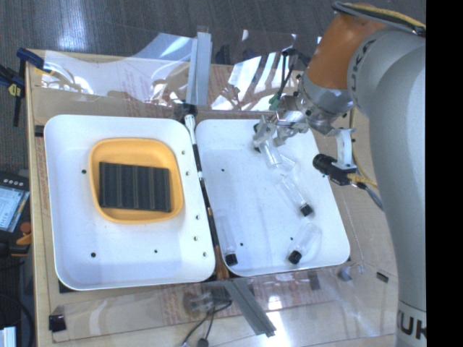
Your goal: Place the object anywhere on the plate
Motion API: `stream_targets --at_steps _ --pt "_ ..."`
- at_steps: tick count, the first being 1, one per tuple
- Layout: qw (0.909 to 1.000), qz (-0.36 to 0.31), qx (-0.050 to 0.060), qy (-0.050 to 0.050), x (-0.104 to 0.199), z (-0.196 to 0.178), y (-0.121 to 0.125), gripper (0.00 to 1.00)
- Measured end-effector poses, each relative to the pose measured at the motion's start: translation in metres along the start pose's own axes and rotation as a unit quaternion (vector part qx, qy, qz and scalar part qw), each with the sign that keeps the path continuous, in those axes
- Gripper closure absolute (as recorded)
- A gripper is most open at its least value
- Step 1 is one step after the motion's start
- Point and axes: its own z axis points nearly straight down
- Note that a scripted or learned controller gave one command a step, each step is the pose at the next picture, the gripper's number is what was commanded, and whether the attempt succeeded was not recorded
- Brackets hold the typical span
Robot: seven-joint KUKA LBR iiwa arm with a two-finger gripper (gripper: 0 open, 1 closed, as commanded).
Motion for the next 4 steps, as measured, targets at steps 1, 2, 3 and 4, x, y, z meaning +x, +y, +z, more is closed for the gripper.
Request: stream_targets --at_steps 1,2,3,4 --pt "0.9909 -0.134 0.001 0.000 0.012 0.046 -0.075 1.00" --pt "0.9882 -0.153 -0.002 -0.001 0.076 -0.033 -0.044 1.00" --pt "0.9607 -0.278 -0.001 -0.002 0.089 -0.021 -0.002 1.00" --pt "0.9484 -0.317 0.000 -0.001 0.106 0.006 -0.031 1.00"
